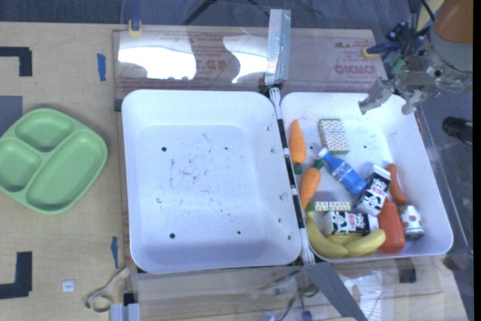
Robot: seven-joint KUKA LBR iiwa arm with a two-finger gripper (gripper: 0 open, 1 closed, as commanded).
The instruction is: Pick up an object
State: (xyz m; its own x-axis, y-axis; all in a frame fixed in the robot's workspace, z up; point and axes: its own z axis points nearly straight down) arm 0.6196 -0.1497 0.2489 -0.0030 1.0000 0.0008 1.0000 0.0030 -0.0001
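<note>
Surveying: bench from above, largest items first.
Bench: pale wood top, black corner marks at left edge.
Left bin: white, shallow, scuffed floor, a few dark dots.
Right bin: white, holds all the clutter, mostly in its near half.
Arm: grey with orange band, upper right, cables looped above it.
Green tray: three-compartment plate on the bench, well apart from the bins, far left.
Gripper: over the far right corner of the right bin, both fingers spread apart, nothing between them.
Banana: along the near wall of the right bin.
Orange bottle: just beside the banana's right end.
Carrots: one by the divider, a second nearer the camera.
Blue bottle: mid-bin, tilted.
Cow-print cartons: one touching the banana, one beside the blue bottle.
Cracker box: far side of the pile, apart from the rest.
</note>
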